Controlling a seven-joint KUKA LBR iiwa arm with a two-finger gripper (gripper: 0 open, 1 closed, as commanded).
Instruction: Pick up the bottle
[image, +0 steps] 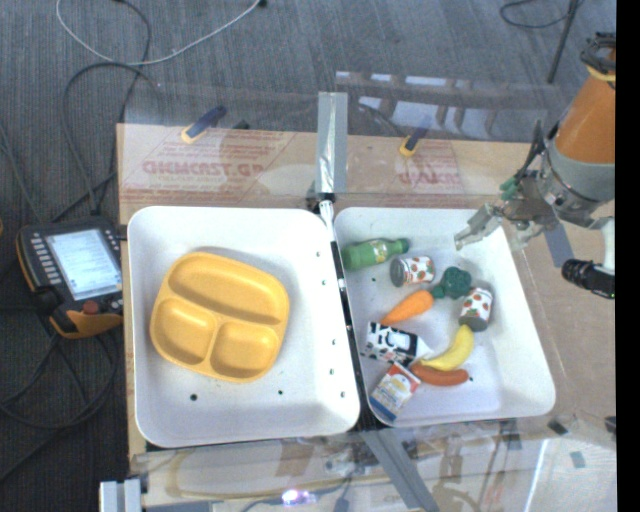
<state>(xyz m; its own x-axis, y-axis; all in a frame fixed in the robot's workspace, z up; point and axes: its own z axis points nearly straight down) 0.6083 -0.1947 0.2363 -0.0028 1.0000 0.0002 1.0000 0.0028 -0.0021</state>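
The green bottle (372, 252) lies on its side at the upper left of the right bin (525, 385), close to the divider between the bins, with its cap pointing right. My gripper (513, 237) hangs over the right bin's upper right corner, below the grey wrist and orange band. Its fingers are spread open with nothing between them. It is well to the right of the bottle and apart from it.
In the right bin lie two small cans (412, 269) (478, 307), a carrot (408, 306), a green broccoli toy (455, 282), a banana (450, 350), a black-and-white box (390, 342) and a carton (395, 390). The left bin (160, 415) holds a yellow divided tray (220, 315).
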